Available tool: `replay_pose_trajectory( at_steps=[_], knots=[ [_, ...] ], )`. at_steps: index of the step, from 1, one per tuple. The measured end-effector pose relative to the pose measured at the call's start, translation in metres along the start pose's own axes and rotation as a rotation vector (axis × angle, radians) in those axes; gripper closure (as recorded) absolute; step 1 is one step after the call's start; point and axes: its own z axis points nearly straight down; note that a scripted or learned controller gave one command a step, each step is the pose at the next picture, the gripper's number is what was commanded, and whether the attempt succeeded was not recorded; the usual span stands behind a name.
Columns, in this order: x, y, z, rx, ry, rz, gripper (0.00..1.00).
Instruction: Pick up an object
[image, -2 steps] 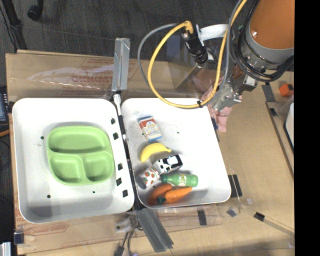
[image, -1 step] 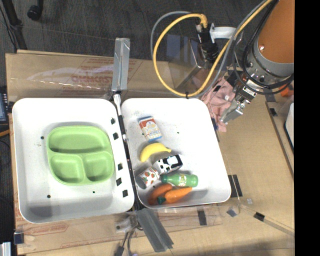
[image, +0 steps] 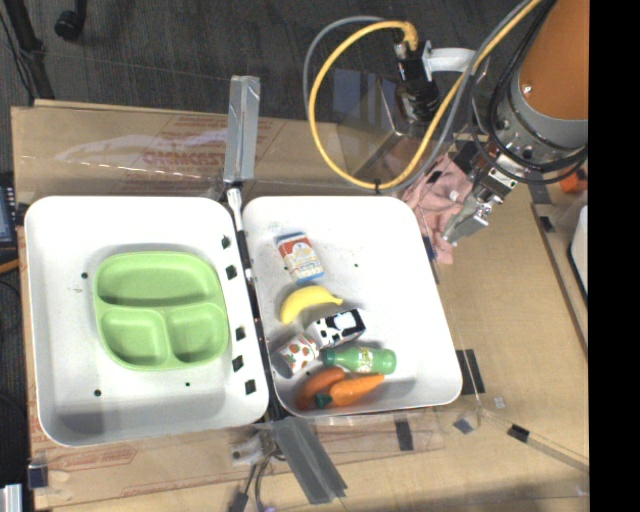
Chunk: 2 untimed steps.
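White plastic bins sit side by side on the bench (image: 520, 300); gripper (image: 462, 226) hangs outside both, just past the upper-right corner of the right bin (image: 400, 260), above a crumpled pink cloth (image: 440, 205). Gripper state: cannot tell from this angle. Nothing is seen held. Candidate objs. all lie in the right bin, down and to the left of the tool as viewed. Nearest to it: small carton (image: 299, 256), upright in the frame, near the bin's centre-left. Farther along the same diagonal: banana (image: 309, 302), long axis roughly left-right w/ a slight curve; black-and-white cow toy (image: 337, 326) touching it below; green bottle (image: 359, 360), long axis left-right, cap end toward the bin's right wall; carrot (image: 343, 388), long axis left-right w/ a slight tilt, touching the bottle's lower side; small red-and-white item (image: 298, 353) at the cluster's left end, identity unclear. Left bin (image: 60, 300), farthest from the tool, holds a green divided tray (image: 160, 310). Key relation: every pickable obj. is down-left of the gripper, across the bin's rim, so approach likely calls for travel down-left over the rim, then descent. Judged stage: pre-approach, no pick begun. Carton stands apart from the rest, prob. the cleanest target; the lower cluster is packed tight, so neighbours may be nudged.
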Motion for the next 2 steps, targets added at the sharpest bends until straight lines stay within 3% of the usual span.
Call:
replay_pose_trajectory(
  at_steps=[1, 2],
  knots=[
    [0.002, -0.001, -0.007, 0.004, -0.007, -0.002, 1.00],
    [0.025, -0.031, 0.063, 0.000, 0.011, 0.669, 1.00]
  ],
)
